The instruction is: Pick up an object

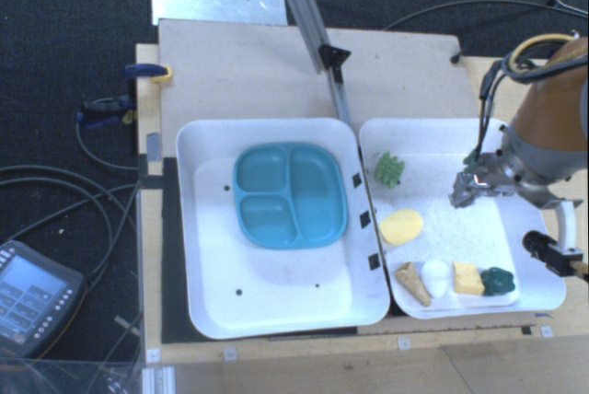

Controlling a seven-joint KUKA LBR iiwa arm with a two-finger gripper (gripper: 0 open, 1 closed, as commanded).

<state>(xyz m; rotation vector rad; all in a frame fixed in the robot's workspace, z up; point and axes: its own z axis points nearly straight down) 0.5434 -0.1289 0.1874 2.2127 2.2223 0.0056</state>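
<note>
Along the near wall of the right bin (543, 291): a tan cone-shaped piece (412, 282), a white egg-like piece (435, 276), a yellow block (467, 278) and a dark green lump (498, 280), packed in a row and touching or nearly so. Just up from them, beside the bin's left wall, a pale yellow lemon-like object (402, 225), and further back a small leafy green piece (388, 168), well apart from the row. Over the middle of the same bin, the gripper (467, 191), hanging above bare white floor with nothing visible in it; spread or pressed together, cannot tell. Alongside, in the left bin (207, 291), a teal divided plate (290, 195) with three compartments.
</note>
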